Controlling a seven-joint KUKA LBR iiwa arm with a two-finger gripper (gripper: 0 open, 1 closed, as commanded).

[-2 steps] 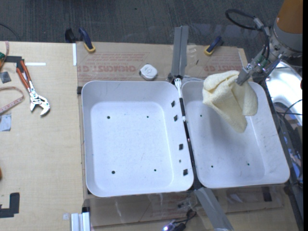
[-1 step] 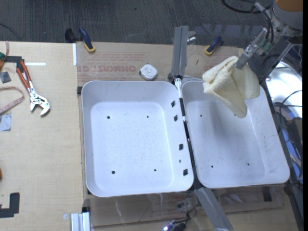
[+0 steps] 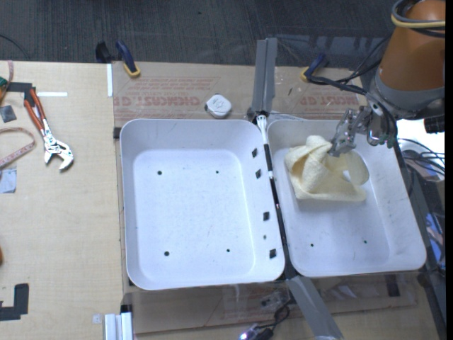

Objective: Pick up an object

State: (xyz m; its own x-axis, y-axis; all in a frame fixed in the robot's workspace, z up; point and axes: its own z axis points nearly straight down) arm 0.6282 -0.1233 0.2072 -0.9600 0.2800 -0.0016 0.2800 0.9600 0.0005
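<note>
Bench (image 3: 64, 261), cardboard (image 3: 177, 98) (mirrored "CHEMC" print), gripper (image 3: 341, 146) touching cloth (image 3: 322, 176).

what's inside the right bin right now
A crumpled pale yellow cloth lies toward the back of the right bin, with the gripper at its top edge. Anything beneath the cloth is covered.

Dark grey carpet floor (image 3: 212, 13) runs along the top of the frame, and below it a pale wooden bench (image 3: 64, 246) spreads across the left side, a brown cardboard sheet (image 3: 184, 94) lying at upper centre.
</note>
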